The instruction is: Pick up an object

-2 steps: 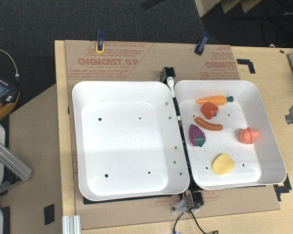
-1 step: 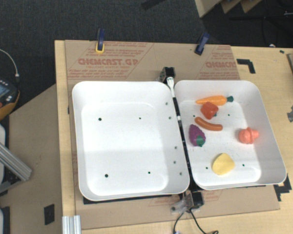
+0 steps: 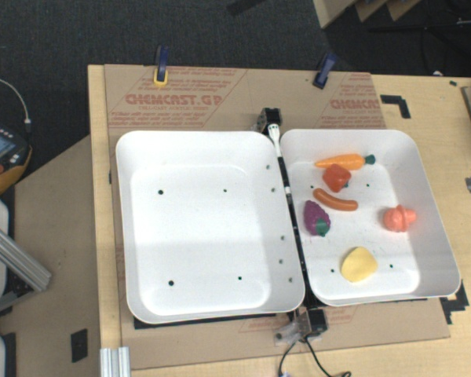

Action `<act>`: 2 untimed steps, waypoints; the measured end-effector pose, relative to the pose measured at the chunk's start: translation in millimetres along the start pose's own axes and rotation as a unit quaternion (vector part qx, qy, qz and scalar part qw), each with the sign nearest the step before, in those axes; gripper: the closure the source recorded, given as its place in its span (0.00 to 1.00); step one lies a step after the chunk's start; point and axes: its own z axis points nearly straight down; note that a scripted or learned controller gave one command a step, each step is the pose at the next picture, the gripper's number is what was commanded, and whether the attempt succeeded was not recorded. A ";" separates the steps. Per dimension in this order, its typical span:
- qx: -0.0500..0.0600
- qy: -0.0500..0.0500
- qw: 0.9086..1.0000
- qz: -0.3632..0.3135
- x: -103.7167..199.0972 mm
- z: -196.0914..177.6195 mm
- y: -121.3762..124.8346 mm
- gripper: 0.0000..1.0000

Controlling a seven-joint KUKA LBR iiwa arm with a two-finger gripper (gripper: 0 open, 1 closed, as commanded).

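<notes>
Orange carrot in right-hand bin

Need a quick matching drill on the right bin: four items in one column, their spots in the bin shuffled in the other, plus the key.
Items:
1. carrot
2. eggplant
3. lemon
4. pink fruit

Spots in the right bin:
A. near edge, centre
B. far edge
C. right side
D. left side, by the divider

Pairs: 1-B, 2-D, 3-A, 4-C
</notes>
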 end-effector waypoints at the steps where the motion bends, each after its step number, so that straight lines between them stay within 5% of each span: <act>1: 0.009 0.006 1.000 0.002 2.0 78.5 -8.4 1.00; 2: 0.005 0.004 1.000 -0.001 13.1 135.2 71.9 1.00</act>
